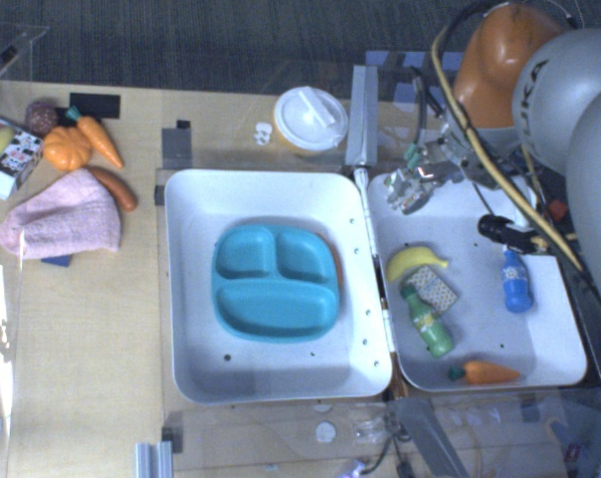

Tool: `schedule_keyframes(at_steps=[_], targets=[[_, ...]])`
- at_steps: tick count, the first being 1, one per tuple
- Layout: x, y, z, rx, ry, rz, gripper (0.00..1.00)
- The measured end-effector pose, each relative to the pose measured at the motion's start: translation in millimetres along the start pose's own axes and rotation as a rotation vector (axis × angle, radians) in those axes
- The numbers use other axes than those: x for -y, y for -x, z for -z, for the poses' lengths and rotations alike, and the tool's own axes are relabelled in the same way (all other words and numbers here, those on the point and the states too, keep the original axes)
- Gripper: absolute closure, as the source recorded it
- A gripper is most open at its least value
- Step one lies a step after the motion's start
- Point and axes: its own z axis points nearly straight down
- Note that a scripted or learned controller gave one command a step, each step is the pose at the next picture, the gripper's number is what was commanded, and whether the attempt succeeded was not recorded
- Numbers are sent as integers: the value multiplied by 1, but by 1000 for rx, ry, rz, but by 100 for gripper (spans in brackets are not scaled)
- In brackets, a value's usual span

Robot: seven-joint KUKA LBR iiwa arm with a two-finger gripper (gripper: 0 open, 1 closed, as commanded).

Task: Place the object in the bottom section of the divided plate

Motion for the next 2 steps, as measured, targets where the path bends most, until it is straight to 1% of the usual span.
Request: schedule_keyframes(at_steps=[1, 2], targets=[[11, -90, -1, -1, -2, 191, 100], [-7, -149, 0, -1, 1, 272, 100]])
